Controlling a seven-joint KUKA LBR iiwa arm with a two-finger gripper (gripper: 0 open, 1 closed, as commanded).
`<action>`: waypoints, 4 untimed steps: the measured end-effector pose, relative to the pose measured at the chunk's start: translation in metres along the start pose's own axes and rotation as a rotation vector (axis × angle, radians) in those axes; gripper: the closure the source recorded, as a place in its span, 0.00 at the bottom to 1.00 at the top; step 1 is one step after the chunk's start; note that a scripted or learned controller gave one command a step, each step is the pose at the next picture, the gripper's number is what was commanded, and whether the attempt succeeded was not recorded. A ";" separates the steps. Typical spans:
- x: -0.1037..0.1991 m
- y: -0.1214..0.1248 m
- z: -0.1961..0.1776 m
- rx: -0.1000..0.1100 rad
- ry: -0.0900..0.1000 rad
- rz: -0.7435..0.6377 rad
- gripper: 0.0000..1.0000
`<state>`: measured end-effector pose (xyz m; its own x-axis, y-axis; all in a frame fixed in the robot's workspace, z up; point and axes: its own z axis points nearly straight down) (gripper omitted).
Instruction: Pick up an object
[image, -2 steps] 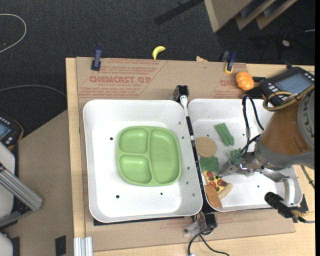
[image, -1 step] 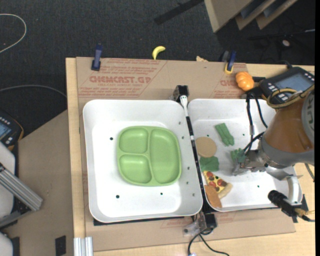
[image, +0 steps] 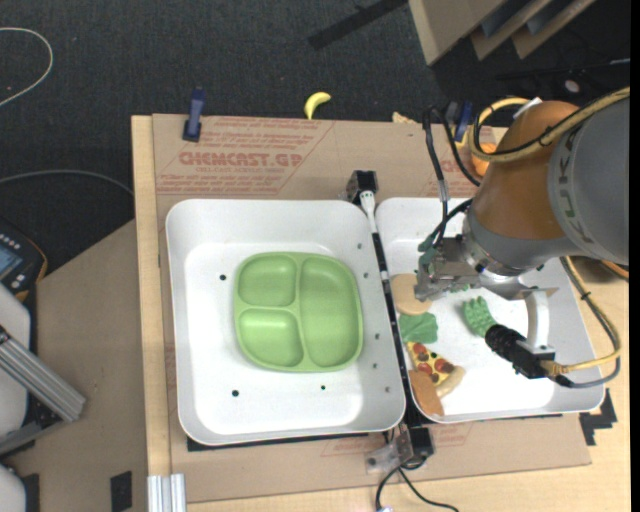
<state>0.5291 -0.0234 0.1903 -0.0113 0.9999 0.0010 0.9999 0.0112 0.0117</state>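
**Small toys wait in the right bin**

Dark floor lies around a brown board (image: 250, 150). On it sit two white bins. Left bin (image: 195, 300) holds a green plate (image: 298, 310). Right bin (image: 570, 390) holds toy food. Arm (image: 540, 190) hangs over it. Gripper (image: 437, 285) is low by a tan disc (image: 403, 293); I cannot tell its state. Pizza slice (image: 435, 372) looks light, stiff, flat. Pinch its edges, I think.

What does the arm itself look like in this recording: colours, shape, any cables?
The arm is a thick, rounded grey body with a broad orange band above the wrist. Yellow and black cables loop over the orange section. Below it sits a grey metal gripper assembly with dark parts.
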 end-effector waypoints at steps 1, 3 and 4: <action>0.067 -0.051 -0.031 0.015 0.003 0.004 1.00; 0.083 -0.046 -0.179 0.008 -0.002 0.009 1.00; 0.083 -0.045 -0.189 0.007 -0.002 0.008 1.00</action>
<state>0.4806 0.0590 0.3790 -0.0029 1.0000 -0.0013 1.0000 0.0030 0.0048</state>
